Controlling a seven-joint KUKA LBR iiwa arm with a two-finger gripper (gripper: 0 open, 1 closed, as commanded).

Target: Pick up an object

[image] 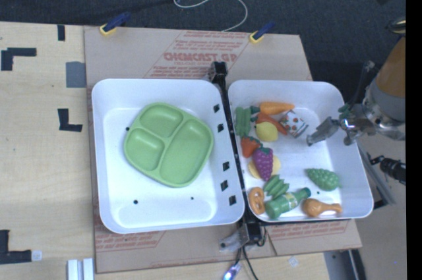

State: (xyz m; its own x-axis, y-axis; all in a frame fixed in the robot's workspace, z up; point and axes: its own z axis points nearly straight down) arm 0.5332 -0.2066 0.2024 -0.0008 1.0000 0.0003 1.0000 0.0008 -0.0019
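Risk: crowded toys along right bin (343, 203) left side; a descent there likely nudges neighbours or pinches two. Leaf (322, 178) lies flat, may slip from a pinch. Gripper (324, 130) hovering over right bin's right part, carrying nothing; finger state cannot tell. Nearest: box (292, 122) just left, leaf below, well apart. Left bin: green tray (169, 144).

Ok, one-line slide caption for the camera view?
Gripper hovers over right bin of toy food; green plate in left bin.
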